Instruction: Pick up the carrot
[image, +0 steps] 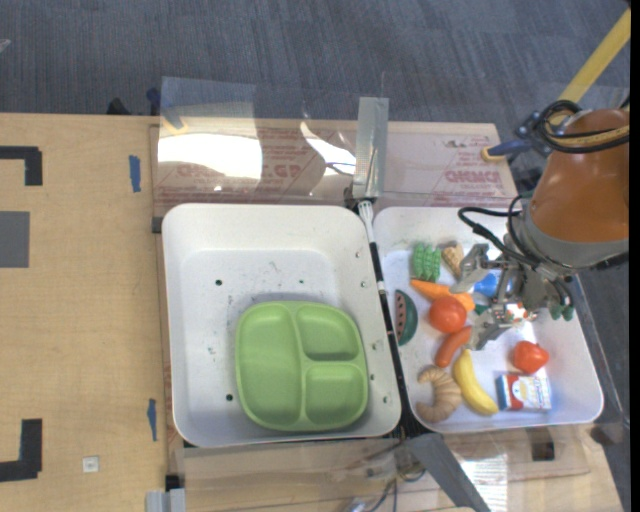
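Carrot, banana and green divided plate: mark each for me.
Carrot (432, 290), camera view, middle of its orange body.
Banana (473, 381), camera view, middle of its curve.
Green divided plate (262, 362), camera view, large left compartment.

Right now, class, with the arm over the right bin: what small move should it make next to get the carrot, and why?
Probably a short shift toward the left bin, then down. The gripper hovers over the right bin, while the carrot lies just beside it toward the divider, above the tomato, with nothing visibly gripped.

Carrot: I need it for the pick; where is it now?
The carrot lies in the right bin, toward its upper left, just above the tomato and below the green toy.
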